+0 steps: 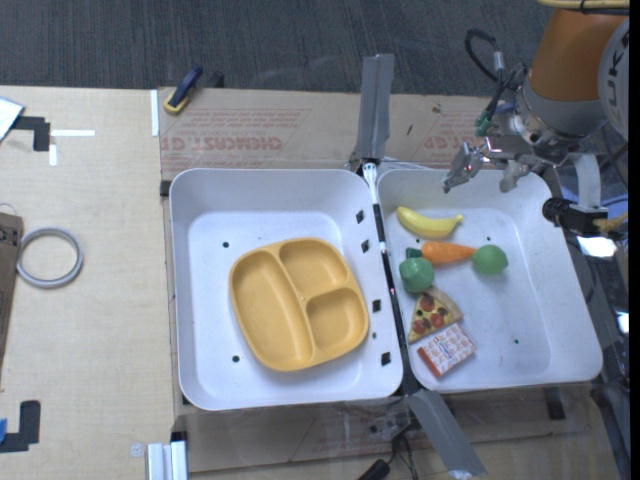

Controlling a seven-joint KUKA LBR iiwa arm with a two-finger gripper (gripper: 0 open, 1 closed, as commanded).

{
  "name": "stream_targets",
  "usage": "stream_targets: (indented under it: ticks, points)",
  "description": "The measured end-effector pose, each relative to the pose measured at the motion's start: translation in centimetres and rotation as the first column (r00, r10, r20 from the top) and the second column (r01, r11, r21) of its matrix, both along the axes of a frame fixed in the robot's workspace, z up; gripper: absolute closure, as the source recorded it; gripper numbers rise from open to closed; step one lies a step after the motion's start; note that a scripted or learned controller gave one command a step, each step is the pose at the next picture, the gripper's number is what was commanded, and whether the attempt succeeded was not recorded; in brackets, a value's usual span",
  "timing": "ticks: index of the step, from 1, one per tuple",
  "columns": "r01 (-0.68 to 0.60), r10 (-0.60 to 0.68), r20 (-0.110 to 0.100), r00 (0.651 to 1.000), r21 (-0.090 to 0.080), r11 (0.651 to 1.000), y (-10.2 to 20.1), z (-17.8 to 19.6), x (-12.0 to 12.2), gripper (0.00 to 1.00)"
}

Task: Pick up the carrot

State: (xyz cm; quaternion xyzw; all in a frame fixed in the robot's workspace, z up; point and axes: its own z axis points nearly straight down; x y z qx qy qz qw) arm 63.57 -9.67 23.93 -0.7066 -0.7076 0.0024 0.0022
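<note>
The carrot (pixel 448 253) is orange with a green top and lies flat in the right bin (pixel 550 328), pointing right. It sits between a yellow banana (pixel 428 222) and a green ball (pixel 490 259) that touches its tip. My gripper (pixel 485 173) hovers over the bin's far rim, up and to the right of the carrot. It is open, with nothing between its fingers.
A green vegetable (pixel 416 271), a pizza slice (pixel 433 314) and a red-and-white box (pixel 445 350) lie near the right bin's left wall. The left bin (pixel 200 268) holds a yellow divided plate (pixel 298 303). A tape roll (pixel 47 256) lies on the bench at left.
</note>
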Motion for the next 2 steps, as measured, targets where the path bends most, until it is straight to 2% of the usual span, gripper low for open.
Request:
stream_targets:
  ticks: [1, 2]
  points:
    - [-0.263, 0.263, 0.001, 0.965, 0.002, 0.965, 2.0, -5.1, -1.4, 0.00]
    - [-0.147, 0.147, 0.016, 0.989, -0.002, 0.989, -2.4, -14.2, -2.8, 0.00]
